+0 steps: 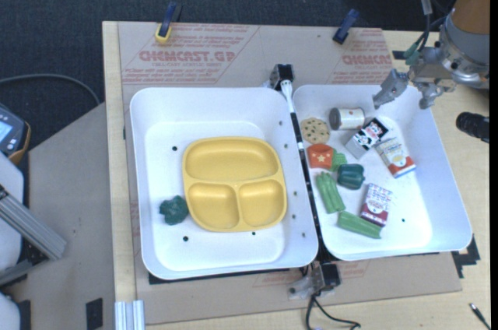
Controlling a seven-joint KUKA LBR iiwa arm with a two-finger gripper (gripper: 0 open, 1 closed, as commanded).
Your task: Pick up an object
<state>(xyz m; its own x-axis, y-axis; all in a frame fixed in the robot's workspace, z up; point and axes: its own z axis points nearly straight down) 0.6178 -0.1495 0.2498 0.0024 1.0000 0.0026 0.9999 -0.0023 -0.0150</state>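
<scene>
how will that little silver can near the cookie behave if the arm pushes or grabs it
The silver can lies on its side in the right bin, so a push would probably roll it. Its smooth rounded wall may slip from a grasp. It looks small, likely light and stiff, and could bump the cookie beside it.

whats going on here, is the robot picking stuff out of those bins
A grey robot arm reaches in from the right, its gripper open over the far edge of the right bin with nothing between its fingers. That bin holds small play-food items: a cookie, a silver can, a green pepper and some cartons. The left bin holds a yellow divided plate and a piece of broccoli. Nothing has been picked up yet.
</scene>
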